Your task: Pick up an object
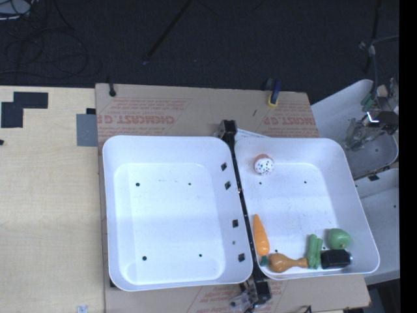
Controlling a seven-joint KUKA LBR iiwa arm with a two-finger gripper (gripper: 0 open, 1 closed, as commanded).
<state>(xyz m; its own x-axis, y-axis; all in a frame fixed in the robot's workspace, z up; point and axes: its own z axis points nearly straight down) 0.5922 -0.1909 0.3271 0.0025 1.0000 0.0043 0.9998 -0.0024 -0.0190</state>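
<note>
Orange carrot [260, 235] lying along left wall of right bin [352, 175], toward front corner; likely light, stiff, slippery plastic, best pinched across thick middle; gripper [373, 124] off beyond bin's right rim, open or closed impossible to tell.

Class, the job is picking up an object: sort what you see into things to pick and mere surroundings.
Things to pick: white dotted ball; orange carrot toy; orange gourd toy; green stick toy; green round toy; black block.

Surroundings: two white bins; cardboard sheet.
</note>
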